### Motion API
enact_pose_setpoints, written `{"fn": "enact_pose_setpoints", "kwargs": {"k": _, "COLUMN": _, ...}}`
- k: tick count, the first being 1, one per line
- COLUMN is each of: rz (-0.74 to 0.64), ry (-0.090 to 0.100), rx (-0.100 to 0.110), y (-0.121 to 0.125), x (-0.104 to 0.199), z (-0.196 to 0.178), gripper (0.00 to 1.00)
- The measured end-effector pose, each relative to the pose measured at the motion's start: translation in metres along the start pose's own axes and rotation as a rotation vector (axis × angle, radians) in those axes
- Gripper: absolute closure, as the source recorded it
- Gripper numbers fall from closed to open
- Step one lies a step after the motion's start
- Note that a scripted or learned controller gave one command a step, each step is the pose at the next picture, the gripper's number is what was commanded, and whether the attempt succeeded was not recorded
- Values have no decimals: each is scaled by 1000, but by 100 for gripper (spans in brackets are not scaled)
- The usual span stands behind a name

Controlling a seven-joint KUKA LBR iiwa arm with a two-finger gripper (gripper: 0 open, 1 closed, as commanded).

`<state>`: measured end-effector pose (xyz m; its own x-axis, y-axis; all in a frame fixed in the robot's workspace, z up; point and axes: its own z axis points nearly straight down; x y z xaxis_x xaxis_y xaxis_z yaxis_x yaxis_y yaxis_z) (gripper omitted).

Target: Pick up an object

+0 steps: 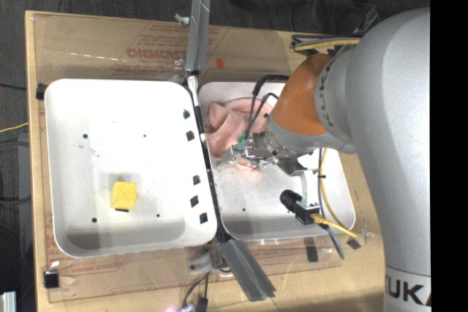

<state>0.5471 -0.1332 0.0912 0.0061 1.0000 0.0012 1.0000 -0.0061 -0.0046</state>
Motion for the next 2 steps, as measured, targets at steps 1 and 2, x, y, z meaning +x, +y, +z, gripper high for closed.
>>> {"fn": "enact_pose_setpoints", "kwargs": {"k": 1, "rz": -3, "ry": 1, "rx": 3, "y": 0, "x": 0, "z": -9, "gripper": 100}}
{"fn": "enact_pose_setpoints", "kwargs": {"k": 2, "rz": -6, "ry": 2, "rx": 6, "y": -1, "x": 1, "z": -18, "gripper": 100}}
